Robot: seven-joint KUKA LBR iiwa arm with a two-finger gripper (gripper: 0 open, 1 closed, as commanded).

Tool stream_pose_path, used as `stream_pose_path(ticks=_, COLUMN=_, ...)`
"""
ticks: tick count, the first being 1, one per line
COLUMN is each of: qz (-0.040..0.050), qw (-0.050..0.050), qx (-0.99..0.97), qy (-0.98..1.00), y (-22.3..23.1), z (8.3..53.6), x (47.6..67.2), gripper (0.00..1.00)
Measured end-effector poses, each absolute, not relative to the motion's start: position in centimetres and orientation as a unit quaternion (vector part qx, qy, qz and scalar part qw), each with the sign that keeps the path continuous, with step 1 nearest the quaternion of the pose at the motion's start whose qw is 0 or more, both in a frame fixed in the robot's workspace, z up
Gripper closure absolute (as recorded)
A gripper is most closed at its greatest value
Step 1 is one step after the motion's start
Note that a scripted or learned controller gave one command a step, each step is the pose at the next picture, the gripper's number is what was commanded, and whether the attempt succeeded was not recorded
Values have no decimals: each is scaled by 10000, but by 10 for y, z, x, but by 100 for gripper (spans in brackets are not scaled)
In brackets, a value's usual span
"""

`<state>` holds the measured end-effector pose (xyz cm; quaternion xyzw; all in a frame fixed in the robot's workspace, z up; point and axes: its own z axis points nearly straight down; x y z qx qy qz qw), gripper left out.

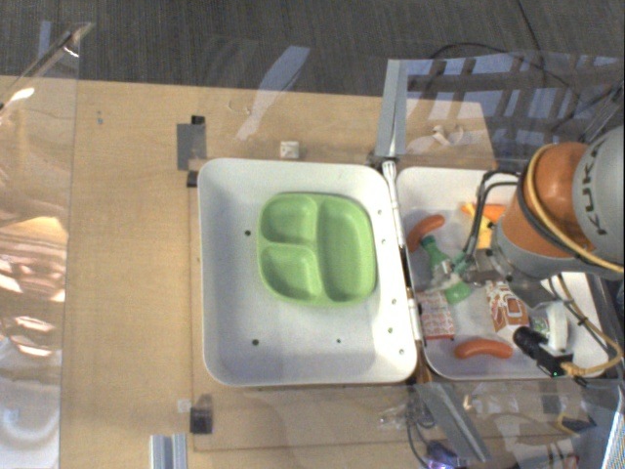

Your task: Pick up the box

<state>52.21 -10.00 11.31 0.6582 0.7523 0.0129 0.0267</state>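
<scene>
Down in the right bin (444, 364), whether the jaws are parted is unclear; a green bottle (438, 259), two sausages and the box (436, 319), against the bin's left wall, crowd them. A green divided plate (317, 249) fills the left bin (229, 340).

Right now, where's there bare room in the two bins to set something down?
Left bin: bare floor rings the green divided plate, widest along the near edge and left side. Right bin: crowded, with two sausages, a green bottle, packets and the arm overhead.
</scene>
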Motion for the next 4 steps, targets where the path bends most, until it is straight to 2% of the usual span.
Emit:
stream_pose_path(ticks=1, qz=135, qw=179, qx=6537, qy=7564, y=-109, z=99, x=502, gripper=0)
stream_pose_path(ticks=2, qz=103, qw=99, qx=7932, qy=6088, y=-122, z=97, x=576, gripper=0)
stream_pose_path(ticks=4, qz=133, qw=180, qx=7240, qy=6894, y=-89, z=98, x=500, gripper=0)
